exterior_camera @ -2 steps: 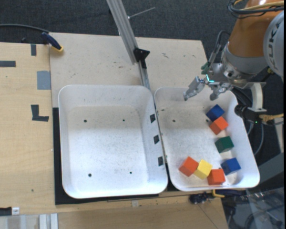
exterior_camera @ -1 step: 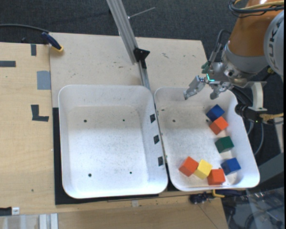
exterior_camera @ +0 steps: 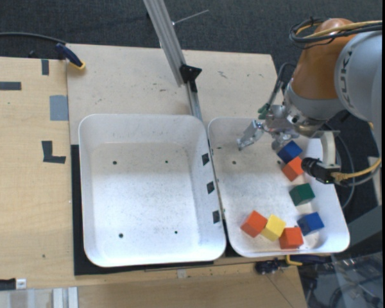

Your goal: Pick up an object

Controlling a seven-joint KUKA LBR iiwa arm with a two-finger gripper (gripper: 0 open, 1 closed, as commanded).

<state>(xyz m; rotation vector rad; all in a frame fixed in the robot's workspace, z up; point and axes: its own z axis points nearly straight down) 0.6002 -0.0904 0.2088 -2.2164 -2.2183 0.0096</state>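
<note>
Camera view: wooden bench [exterior_camera: 25, 172] on dark carpet [exterior_camera: 83, 8]; hand [exterior_camera: 249, 138] over right bin [exterior_camera: 244, 236], grip state unclear.

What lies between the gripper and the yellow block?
Bare white bin floor; nothing sits between the gripper and the yellow block in the camera view.

Bins [exterior_camera: 147, 191] white matt plastic; bench [exterior_camera: 25, 172] pale wood; pole [exterior_camera: 163, 24] brushed metal.
</note>
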